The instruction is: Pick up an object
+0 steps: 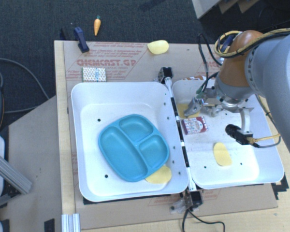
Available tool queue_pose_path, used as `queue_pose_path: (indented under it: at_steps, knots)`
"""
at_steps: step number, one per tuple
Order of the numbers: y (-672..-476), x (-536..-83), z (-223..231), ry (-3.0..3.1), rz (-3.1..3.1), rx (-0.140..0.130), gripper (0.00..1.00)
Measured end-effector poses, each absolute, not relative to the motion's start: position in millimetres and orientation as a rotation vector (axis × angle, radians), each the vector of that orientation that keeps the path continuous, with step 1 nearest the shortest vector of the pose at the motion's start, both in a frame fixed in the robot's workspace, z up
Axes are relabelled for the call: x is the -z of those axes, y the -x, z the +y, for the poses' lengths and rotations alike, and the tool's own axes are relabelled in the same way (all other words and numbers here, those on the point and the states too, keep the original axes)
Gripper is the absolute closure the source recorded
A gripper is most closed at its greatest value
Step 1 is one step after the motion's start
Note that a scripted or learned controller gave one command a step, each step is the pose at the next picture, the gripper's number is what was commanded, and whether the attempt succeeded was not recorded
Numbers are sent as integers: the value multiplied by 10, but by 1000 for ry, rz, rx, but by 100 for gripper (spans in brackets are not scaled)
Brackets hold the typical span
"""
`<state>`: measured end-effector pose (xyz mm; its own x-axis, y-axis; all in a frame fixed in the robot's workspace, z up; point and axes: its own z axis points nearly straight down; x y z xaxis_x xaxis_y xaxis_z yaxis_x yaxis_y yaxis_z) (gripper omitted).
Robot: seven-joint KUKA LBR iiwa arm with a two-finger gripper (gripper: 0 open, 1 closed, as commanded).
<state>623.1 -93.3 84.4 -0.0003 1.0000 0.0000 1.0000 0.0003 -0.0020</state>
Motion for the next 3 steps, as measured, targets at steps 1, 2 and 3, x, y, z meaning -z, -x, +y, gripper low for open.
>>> queue_pose_path:
  at_steps: [1, 2, 3]
  knots:
    - [-6237, -948, -930, 2220, -2223, -1, 100]
    - [-6236, -947, -930, 2220, -2223, -2, 0]
    - [-6241, -1048, -927, 2221, -2225, -1, 100]
